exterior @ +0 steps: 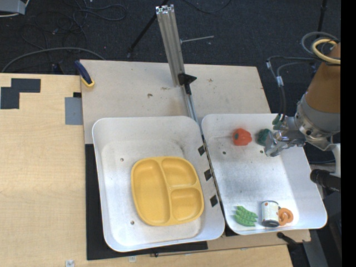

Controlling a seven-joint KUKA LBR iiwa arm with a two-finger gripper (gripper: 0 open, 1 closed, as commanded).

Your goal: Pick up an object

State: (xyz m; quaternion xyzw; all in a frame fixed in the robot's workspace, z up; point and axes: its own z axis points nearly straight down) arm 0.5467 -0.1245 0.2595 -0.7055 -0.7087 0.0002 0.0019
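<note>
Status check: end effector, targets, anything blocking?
End effector low over right bin, far edge. Green object beside it, red object close by. Nothing blocking.

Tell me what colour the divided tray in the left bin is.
Yellow: the divided tray shows plainly in the camera view, lying in the left bin.

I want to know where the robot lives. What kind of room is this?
Probably a robot lab or workshop, not a home. A robot arm reaches over two white bins of toy food on a workbench, and loose cables trail across the dark floor.
</note>
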